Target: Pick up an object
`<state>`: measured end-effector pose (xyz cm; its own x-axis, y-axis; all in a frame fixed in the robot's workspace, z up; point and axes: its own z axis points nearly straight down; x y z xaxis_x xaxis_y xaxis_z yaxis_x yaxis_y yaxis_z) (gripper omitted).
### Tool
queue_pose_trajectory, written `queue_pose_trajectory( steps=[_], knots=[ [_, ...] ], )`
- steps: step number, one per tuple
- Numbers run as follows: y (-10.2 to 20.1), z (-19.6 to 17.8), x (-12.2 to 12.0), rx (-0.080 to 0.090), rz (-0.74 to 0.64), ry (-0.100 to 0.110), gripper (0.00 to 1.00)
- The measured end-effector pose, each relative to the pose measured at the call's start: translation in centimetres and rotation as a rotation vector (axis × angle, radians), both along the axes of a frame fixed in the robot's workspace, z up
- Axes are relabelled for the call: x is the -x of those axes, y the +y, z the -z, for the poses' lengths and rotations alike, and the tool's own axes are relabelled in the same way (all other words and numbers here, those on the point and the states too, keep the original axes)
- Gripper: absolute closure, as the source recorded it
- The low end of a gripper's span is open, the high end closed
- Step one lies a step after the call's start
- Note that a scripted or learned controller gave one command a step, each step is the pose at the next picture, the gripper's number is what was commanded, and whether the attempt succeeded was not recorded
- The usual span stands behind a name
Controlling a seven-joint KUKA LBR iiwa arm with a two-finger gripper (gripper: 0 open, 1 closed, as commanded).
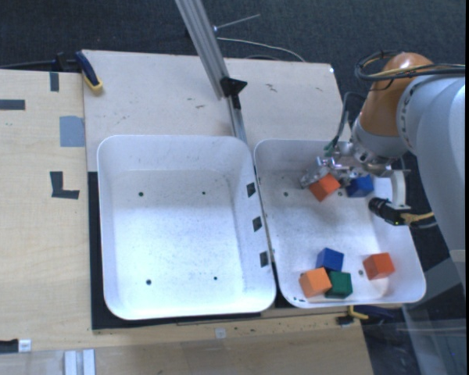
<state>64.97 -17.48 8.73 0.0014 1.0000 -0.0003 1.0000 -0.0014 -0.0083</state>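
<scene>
My gripper (325, 180) hangs over the upper part of the right bin (285, 233), reaching in from the right. A tilted orange block (324, 187) sits between its fingertips, with the fingers shut on it. A blue block (362, 184) lies just right of the gripper, partly hidden by the wrist. Near the bin's front edge lie another blue block (329, 258), an orange block (315, 281), a green block (341, 284) and a red-orange block (378, 266).
The left bin (113, 209) stands beside the right one, their rims touching. A slanted metal rail (207, 45) crosses the bench behind the bins. A black and yellow cable (395, 212) hangs by the wrist at the right bin's right rim.
</scene>
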Motion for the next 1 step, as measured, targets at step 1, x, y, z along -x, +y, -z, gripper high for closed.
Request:
queue_pose_trajectory(
  steps=[1],
  knots=[
    [0.25,-1.40,-0.24,0.001,-0.004,-0.006,1.00]
  ],
)
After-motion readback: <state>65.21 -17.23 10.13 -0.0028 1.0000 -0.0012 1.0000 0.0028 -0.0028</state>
